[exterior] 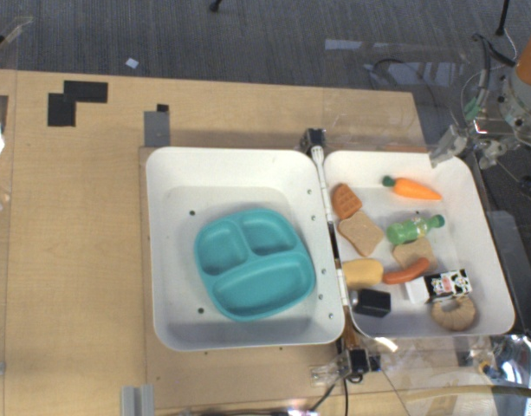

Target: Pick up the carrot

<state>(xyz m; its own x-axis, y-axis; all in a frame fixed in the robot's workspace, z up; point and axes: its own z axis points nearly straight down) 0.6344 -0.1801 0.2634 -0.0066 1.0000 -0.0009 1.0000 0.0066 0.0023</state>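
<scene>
Floor: grey carpet runs behind a pale wooden worktop (pixel 74 258) with black tape marks near its far left corner.
Left bin (pixel 170 232): shallow, white, holding a teal divided plate (pixel 254 264) with three compartments, lying flat and slightly turned.
Right bin (pixel 490 276): shallow, white, touching the left bin along a shared middle edge.
Carrot (pixel 412 189): orange with a green top pointing left, lying flat near the far side of the right bin, apart from the other items.
Green bottle (pixel 414 229): on its side just nearer than the carrot.
Bread slice (pixel 361 231): tan, near the bin's left wall, with a brown pastry (pixel 346 201) just beyond it.
Other items: a yellow block (pixel 363 272), a sausage (pixel 406 273), a black box (pixel 372 302), a small milk carton (pixel 447 284) and a round brown cookie (pixel 454 315) cluster along the near side.
My fingers (pixel 460 139): above the right bin's far right corner, near the carrot but not touching it; I cannot tell whether they are spread or closed.
My arm: enters from the right edge.
</scene>
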